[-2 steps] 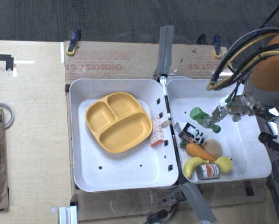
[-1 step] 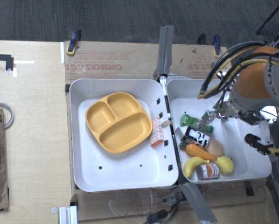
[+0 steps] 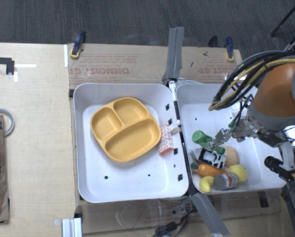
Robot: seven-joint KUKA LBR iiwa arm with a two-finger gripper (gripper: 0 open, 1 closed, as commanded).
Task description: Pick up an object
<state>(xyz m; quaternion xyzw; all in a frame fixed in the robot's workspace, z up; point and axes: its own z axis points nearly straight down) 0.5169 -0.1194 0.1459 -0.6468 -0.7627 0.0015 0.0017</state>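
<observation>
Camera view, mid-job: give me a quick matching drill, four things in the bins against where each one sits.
Things:
1. yellow divided plate
2. orange-and-white packet
3. green object
4. gripper

Places:
A. right bin, upper left of the pile
B. over the right bin's pile, beside the green object
C. middle of the left bin
D. left bin, against its right wall

Pairs: 1-C, 2-D, 3-A, 4-B

Fixed overhead slant onto both bins
</observation>
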